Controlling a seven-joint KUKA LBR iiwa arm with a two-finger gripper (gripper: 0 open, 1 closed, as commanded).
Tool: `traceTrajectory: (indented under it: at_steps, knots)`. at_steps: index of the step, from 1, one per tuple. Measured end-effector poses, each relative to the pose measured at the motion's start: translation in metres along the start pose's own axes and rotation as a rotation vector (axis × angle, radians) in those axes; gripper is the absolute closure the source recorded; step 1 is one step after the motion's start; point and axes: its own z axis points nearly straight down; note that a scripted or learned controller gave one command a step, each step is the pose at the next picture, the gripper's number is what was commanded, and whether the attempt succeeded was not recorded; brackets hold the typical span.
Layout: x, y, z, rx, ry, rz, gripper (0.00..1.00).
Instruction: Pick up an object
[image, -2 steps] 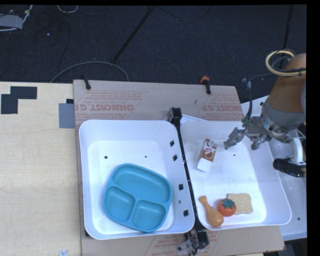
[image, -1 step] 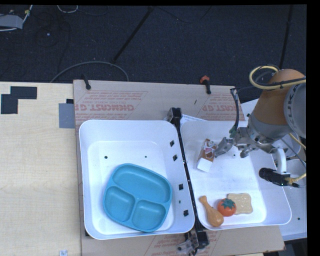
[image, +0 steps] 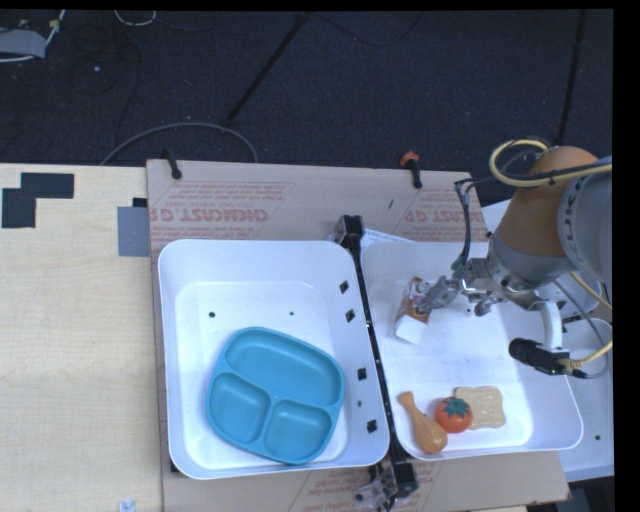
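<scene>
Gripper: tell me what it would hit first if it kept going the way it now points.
The gripper points toward the view's left, with the small carton right at its tip, so that comes first. Beyond lies the divider between the bins. Height above the carton is unclear from this slant.

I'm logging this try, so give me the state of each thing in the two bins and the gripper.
Blue plate: flat in left bin.
Carton: tilted, at the gripper tips in right bin.
Drumstick: lying by the tomato.
Tomato: resting between drumstick and toast.
Toast: lying flat.
</scene>
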Motion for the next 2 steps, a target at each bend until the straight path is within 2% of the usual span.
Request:
traceTrajectory:
  at_steps: [1,2]
  knots:
    - [-0.001,-0.001,-0.007,0.005,0.001,0.002,1.00]
    - [-0.003,0.010,-0.057,0.012,0.000,0.001,1.00]
